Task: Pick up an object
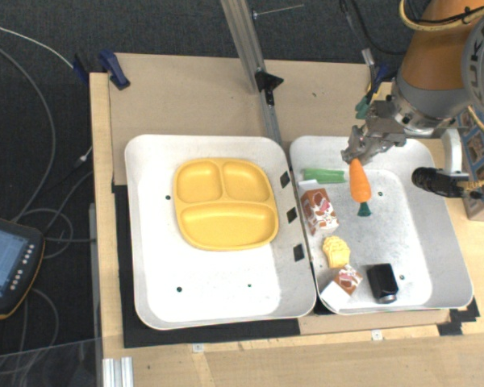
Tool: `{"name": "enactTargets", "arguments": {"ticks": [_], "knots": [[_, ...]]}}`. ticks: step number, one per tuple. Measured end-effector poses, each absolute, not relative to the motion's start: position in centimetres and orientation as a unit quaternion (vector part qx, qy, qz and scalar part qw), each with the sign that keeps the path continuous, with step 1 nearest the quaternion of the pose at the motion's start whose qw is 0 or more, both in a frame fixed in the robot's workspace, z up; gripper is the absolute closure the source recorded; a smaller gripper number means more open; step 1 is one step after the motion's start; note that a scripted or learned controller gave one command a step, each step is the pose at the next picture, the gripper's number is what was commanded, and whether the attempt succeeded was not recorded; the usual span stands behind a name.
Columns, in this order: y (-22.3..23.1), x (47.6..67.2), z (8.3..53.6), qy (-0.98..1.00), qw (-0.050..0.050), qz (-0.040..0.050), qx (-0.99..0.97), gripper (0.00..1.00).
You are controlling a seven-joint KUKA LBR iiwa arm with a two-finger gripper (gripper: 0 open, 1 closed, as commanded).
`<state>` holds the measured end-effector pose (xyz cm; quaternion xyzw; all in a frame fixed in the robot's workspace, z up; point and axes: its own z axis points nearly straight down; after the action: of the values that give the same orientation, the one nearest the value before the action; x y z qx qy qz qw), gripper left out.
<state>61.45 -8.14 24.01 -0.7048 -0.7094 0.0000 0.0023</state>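
black block (381,282) lies low; gripper (360,156) clamped on carrot (360,182) over right bin (436,240).

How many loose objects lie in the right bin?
6: green stick, orange carrot, red-white carton, yellow block, small red-white packet, black block. None seem hidden.

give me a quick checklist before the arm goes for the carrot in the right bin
1. Gripper over the right bin: ok, it sits at the bin's upper left.
2. Gripper lined up with the carrot: ok, it is right at the carrot's orange top end.
3. Carrot between the fingers: cannot tell.
4. Room around the carrot: not ok on one side, the green piece lies close to its left; the red and white packet lies below that.
5. Other items out of the way: ok, the yellow block and black object lie lower in the bin.
6. Yellow tray stays in the left bin: ok.
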Motion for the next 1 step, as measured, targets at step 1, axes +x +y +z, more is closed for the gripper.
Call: {"name": "enactTargets", "arguments": {"ticks": [1], "knots": [[-2.84,61.19,24.9,-0.71,0.002,-0.0009,-0.705,1.0]]}}
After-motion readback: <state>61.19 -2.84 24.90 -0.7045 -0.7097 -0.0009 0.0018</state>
